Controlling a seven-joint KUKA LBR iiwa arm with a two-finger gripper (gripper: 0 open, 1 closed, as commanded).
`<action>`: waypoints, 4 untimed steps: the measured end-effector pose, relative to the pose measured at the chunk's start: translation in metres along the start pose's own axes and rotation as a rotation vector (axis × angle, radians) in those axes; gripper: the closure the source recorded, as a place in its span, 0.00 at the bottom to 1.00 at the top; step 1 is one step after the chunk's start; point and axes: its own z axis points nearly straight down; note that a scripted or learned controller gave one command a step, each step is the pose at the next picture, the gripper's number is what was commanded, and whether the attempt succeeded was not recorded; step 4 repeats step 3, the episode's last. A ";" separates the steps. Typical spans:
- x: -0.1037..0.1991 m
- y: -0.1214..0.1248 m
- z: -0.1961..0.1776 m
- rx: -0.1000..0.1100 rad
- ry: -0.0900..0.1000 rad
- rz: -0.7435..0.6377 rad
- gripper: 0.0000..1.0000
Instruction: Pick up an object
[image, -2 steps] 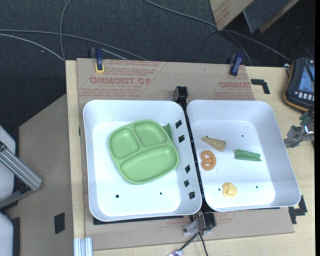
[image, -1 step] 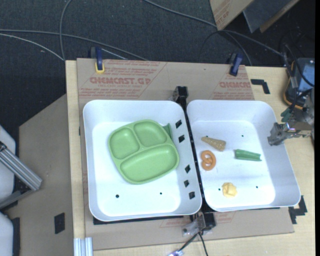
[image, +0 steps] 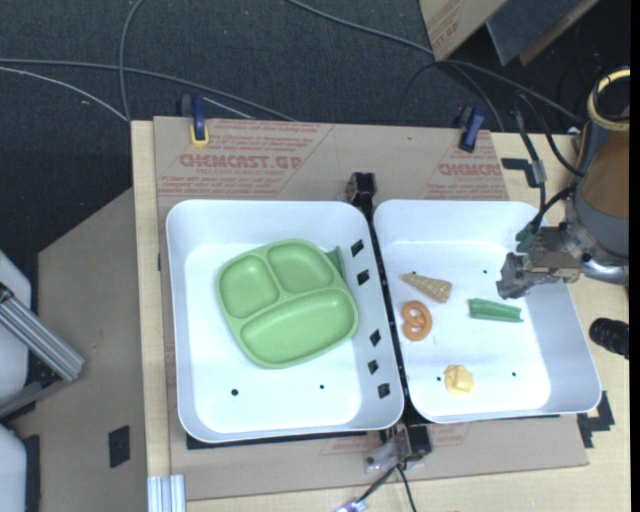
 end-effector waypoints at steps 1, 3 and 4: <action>0.055 0.010 -0.001 -0.003 0.000 -0.001 1.00; 0.166 0.008 0.025 0.002 0.001 -0.002 1.00; 0.166 0.008 0.025 0.002 0.001 -0.002 1.00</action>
